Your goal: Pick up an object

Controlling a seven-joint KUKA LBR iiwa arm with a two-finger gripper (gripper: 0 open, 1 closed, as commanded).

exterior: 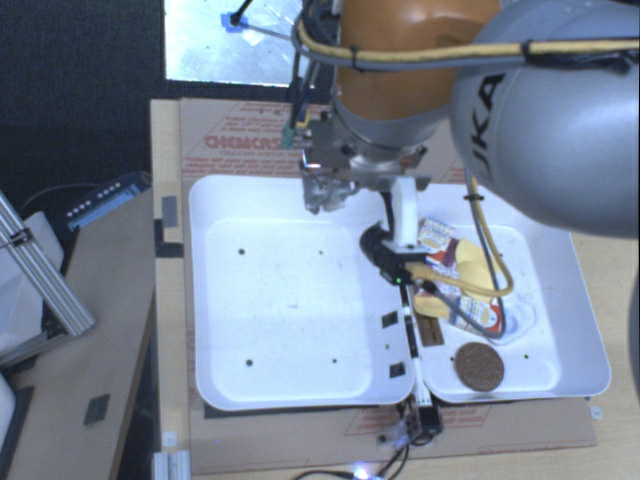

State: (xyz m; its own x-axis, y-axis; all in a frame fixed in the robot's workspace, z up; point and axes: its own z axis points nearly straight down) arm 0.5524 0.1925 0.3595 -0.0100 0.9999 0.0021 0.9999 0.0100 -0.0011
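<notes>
My gripper (322, 196) hangs under the big orange and grey wrist, over the far rim of the left bin (230, 368). The objects lie in the right bin (575, 368): a white and red packet (437, 235), a yellow piece (468, 266) beside it, a clear wrapper with red print (482, 315) and a brown round disc (480, 366) near the front. A small brown block (432, 333) lies by the wall between the bins. The arm hides the back of the right bin. Nothing shows in the gripper.
Both white bins rest on a cardboard sheet (240, 138). A wooden side surface with a metal rail (45, 288) stands at the left. A shiny metal plate (210, 28) lies behind the bins.
</notes>
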